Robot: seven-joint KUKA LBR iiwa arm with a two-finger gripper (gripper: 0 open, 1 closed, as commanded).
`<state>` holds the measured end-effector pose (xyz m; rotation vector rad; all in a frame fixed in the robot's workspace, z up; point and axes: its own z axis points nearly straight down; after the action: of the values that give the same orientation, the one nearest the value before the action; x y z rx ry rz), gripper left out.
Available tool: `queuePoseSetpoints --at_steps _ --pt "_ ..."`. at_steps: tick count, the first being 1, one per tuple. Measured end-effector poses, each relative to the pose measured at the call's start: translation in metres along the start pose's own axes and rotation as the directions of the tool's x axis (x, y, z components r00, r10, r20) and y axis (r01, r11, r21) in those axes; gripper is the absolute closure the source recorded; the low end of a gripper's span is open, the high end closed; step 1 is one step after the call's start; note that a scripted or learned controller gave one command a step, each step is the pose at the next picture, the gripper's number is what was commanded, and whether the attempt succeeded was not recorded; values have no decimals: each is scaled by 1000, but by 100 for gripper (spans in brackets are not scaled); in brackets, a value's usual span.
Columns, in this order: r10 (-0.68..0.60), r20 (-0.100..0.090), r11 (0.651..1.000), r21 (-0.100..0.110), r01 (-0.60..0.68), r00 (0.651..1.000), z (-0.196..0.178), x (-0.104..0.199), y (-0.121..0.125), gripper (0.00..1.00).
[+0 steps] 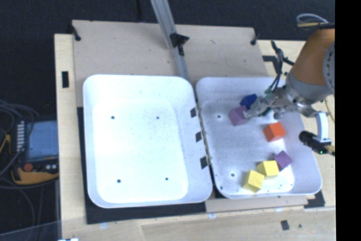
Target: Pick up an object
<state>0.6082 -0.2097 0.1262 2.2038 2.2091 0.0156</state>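
Claw [255, 110] low in right bin [225, 189], beside pink block [237, 117]; grip state unclear

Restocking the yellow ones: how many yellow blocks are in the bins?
2. Both in the right white bin, near its front edge: one yellow block, another yellow block beside it.

One camera, fixed high above bench [65, 121]. Looks down at slant. Far enough to take in both bins [141, 84] whole. Arm [313, 65] enters from right.
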Motion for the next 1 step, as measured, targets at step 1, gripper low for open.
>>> queuePoseSetpoints --at_steps 1 --pt "2 -1 1000 -1 -2 1000 -9 -1 1 100"
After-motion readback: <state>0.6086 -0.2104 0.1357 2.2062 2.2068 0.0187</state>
